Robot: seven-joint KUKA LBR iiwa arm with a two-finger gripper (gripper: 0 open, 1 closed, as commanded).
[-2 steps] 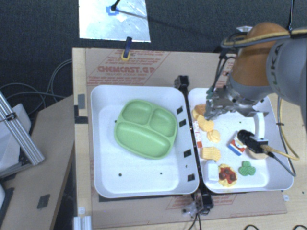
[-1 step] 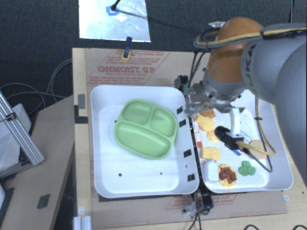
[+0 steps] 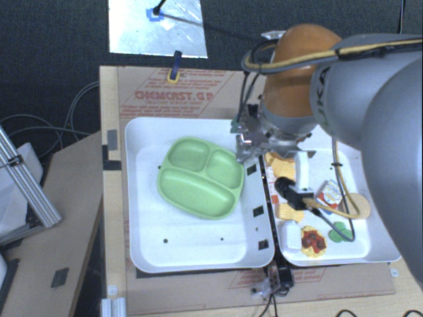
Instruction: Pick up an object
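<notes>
Claw (image 3: 248, 142) is seen low at the bins' shared divider; its opening cannot be told. Green tray (image 3: 200, 177) lies just to its left, small items (image 3: 314, 239) perhaps nearer, right

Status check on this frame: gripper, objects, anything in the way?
Gripper low at the divider between bins, nothing seen held. Green sectioned plate lying flat in left bin. Small items cluttered in right bin, partly under the arm.

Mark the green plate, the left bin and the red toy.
green plate (image 3: 198, 189): camera view, large front compartment.
left bin (image 3: 192, 246): camera view, bare floor near front.
red toy (image 3: 313, 240): camera view, its middle.
</notes>
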